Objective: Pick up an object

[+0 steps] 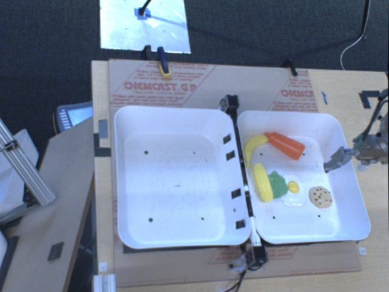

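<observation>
Nothing picked yet; the lift is all still to do.

The gripper (338,159) sits at the right bin's (346,224) right rim, carrying nothing; whether its fingers are apart or together I cannot tell; the cookie (320,196) lies nearest, just below-left of it; the carrot (284,144), banana (254,146), corn (262,182) and green piece (278,185) lie further left.

Light: bright, even, from overhead
Glare: foil sheet (144,16) washes out, far from the tool (338,160)
Shadows: soft, faint
Focus: slightly soft throughout
</observation>
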Motion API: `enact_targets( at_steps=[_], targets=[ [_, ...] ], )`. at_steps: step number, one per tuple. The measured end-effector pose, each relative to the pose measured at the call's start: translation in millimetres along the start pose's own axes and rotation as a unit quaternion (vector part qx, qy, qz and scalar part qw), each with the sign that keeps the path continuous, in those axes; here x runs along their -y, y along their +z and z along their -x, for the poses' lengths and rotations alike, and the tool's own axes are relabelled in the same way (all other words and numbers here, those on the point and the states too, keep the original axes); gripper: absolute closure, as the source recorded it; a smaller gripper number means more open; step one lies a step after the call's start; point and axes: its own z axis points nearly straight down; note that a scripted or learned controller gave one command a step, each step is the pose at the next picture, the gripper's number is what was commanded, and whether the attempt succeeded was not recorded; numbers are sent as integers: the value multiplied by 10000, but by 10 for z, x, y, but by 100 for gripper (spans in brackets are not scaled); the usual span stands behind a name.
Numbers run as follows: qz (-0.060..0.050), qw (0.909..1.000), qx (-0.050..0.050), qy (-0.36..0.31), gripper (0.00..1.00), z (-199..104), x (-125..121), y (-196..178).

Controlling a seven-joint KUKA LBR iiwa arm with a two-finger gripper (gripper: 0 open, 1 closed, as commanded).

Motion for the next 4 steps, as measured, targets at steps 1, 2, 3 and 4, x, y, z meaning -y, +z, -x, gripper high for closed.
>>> enact_targets(
  at_steps=[1, 2, 3, 4],
  targets=[
    [22, 10000, -7, -37, 0, -299, -1043, 225],
    [6, 10000, -20, -46, 0, -1058, -1576, 642],
    [73, 10000, 4, -22, 0, -1168, -1585, -481],
    [34, 10000, 7, -36, 100, -1158, -1573, -525]
  ],
)
